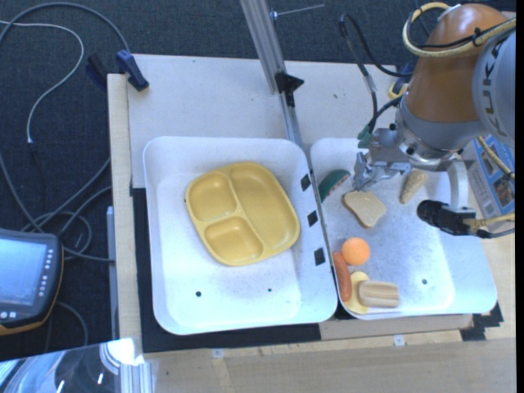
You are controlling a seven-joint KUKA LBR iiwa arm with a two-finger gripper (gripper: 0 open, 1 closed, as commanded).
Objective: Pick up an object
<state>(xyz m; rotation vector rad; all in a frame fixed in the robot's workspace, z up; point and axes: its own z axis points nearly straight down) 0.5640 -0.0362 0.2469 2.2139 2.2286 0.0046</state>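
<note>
The grey arm's gripper (366,173) hangs over the far left part of the right white bin (458,293), directly above a tan, bread-shaped toy slice (365,209). Whether the fingers are spread or closed cannot be told from this angle; nothing is seen between them. Near the slice lie a green curved piece (332,182), an orange ball (355,251), a red-orange carrot-like stick (343,275) and a beige hot-dog bun (379,294). A yellow three-compartment plastic plate (241,212) sits in the left white bin (172,301).
</note>
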